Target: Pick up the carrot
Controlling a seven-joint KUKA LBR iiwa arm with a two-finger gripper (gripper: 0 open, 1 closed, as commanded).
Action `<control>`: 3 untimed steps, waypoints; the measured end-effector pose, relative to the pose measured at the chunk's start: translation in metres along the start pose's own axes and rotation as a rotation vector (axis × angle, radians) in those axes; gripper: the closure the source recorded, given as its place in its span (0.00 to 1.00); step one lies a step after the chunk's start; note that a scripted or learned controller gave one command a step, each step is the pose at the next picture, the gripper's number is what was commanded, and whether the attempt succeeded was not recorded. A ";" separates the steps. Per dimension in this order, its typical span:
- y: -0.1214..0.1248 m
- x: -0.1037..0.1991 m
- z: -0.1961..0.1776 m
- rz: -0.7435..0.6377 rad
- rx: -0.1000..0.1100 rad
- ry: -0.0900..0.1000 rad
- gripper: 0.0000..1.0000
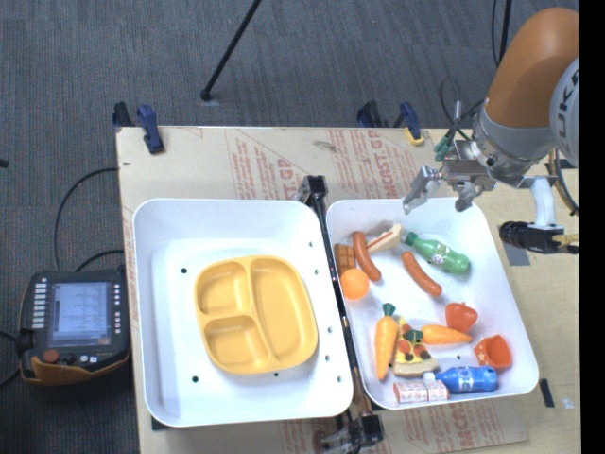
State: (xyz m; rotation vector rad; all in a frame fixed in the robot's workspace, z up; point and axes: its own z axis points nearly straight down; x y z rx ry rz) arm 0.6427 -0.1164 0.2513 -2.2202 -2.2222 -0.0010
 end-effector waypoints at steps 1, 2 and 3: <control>-0.068 0.030 0.087 -0.016 0.005 0.001 0.00; -0.157 0.021 0.165 0.064 0.005 0.001 0.00; -0.156 0.020 0.155 0.069 0.004 0.002 1.00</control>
